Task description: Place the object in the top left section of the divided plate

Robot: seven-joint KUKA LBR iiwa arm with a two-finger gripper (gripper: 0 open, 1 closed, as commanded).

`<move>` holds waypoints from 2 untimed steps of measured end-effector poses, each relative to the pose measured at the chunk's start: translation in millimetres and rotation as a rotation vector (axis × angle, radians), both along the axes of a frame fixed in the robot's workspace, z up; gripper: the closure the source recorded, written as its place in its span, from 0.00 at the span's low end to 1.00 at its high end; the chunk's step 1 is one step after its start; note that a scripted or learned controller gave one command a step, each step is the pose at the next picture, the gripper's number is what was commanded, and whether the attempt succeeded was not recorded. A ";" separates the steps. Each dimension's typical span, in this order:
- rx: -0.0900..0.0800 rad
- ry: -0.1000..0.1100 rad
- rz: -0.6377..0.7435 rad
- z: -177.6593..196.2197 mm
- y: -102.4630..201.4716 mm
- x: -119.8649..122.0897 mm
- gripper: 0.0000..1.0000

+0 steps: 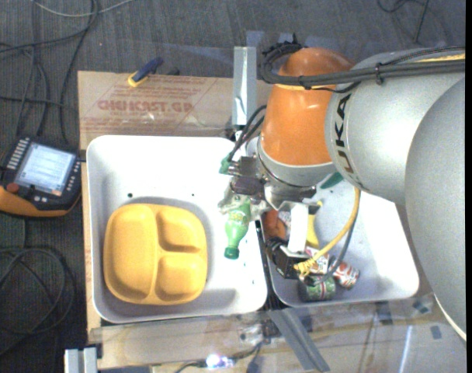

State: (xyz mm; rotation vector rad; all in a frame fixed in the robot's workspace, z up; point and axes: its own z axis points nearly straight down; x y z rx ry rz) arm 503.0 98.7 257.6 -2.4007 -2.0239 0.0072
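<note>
Nearest the camera's lower edge, a heap of small things (pixel 321 274) in the right bin (pixel 383 247) is partly hidden by the arm and hard to make out. In the left bin (pixel 143 158), the yellow divided plate (pixel 154 252) lies to the left. The green bottle (pixel 236 228) hangs neck-down beside the plate, under the gripper (pixel 248 196); whether it is clamped, I cannot tell. Farther off, a pendant (pixel 38 176) rests on the floor.
</note>
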 end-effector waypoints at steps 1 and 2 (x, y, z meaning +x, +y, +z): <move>0.000 0.001 0.204 -36.0 37.8 39.0 1.00; 0.001 0.001 0.204 -35.8 38.0 39.1 0.00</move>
